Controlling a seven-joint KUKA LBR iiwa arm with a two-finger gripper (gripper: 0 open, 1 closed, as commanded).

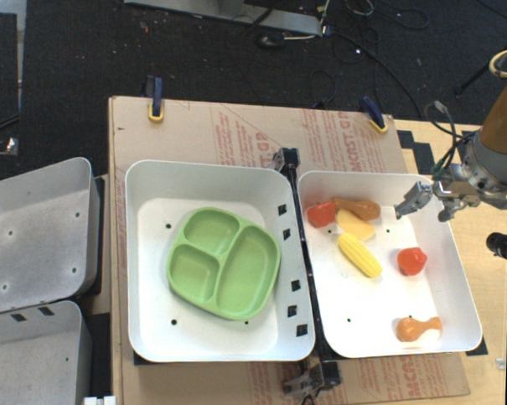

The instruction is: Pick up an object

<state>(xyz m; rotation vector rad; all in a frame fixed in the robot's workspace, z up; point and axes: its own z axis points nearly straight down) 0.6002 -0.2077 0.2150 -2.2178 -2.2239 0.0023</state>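
Note:
The right bin (460,282) holds several toy foods: a red piece (322,214), a brown roll (359,208), a pale yellow piece (354,225), a corn cob (360,256), a red pepper (411,261) and an orange drumstick (417,328). My gripper (428,205) hangs over the bin's far right corner, above and to the right of the brown roll. It is open, with nothing between its fingers.
A green divided plate (224,262) lies in the left bin (145,193). Spare white bins (34,230) sit off the bench to the left. Blue clamps (157,97) grip the board's far edge. A divider with black clips (300,258) separates the two bins.

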